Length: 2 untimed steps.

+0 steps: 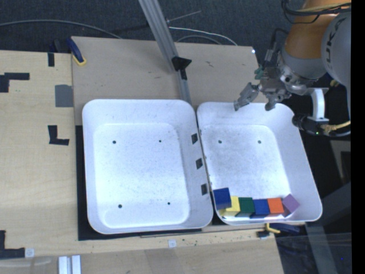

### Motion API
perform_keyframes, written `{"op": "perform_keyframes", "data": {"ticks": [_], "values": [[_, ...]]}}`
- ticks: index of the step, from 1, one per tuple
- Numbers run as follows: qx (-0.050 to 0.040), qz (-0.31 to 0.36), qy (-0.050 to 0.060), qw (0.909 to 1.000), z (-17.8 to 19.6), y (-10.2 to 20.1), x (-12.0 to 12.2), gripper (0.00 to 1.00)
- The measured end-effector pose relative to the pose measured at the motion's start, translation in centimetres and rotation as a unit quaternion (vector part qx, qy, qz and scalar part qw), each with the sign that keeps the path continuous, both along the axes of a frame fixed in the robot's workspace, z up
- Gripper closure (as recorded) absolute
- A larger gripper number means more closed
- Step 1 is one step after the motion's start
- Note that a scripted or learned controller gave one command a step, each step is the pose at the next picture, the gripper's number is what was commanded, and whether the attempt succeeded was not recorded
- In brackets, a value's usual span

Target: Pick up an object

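Several small coloured blocks lie in a row along the near wall of the right bin: a blue block on a yellow one, then a green block, another blue block, an orange block and a purple block. My gripper hangs above the far rim of the right bin, well away from the blocks. Its two fingers are spread apart with nothing between them.
The left bin sits beside the right one. A slanted metal pole rises from the bench behind the bins. Black clips line the seam between the bins. Cables trail by the arm at the right.
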<state>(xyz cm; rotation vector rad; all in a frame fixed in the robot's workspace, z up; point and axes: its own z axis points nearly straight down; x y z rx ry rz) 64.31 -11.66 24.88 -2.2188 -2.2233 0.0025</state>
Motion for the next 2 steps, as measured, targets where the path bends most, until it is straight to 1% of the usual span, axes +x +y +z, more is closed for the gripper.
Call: {"op": "perform_keyframes", "data": {"ticks": [1,2], "values": [[-0.0001,-0.003,0.005,1.0000,-8.0,-3.9,-3.1,0.00],[-0.0003,-0.002,0.002,1.0000,-10.4,-7.3,-6.0,0.00]]}}
